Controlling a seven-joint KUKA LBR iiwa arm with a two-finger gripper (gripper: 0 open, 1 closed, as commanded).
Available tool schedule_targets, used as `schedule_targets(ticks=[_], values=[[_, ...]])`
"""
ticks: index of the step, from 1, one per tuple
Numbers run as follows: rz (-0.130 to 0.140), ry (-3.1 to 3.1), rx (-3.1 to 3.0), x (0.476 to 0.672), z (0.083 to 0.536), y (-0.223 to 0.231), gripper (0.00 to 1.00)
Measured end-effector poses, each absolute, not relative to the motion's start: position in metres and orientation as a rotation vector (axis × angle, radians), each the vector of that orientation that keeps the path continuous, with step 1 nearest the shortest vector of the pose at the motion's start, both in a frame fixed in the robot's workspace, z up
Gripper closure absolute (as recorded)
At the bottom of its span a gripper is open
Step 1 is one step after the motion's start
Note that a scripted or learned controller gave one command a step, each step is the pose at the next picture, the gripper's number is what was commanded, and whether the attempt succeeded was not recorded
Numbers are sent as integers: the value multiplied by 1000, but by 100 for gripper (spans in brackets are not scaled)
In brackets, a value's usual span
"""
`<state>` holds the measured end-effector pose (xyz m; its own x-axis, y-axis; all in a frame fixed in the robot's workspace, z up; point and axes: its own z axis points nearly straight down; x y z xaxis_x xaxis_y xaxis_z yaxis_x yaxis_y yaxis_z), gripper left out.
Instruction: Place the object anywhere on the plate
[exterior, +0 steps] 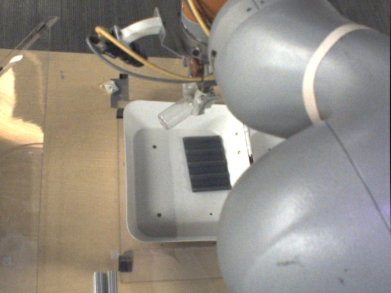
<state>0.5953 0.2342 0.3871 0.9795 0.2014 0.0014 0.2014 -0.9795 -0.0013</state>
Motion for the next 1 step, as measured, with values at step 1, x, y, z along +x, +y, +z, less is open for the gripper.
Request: schedule_targets(ticks=[1], values=[[0, -601, -3083, 649, 413, 218, 100]])
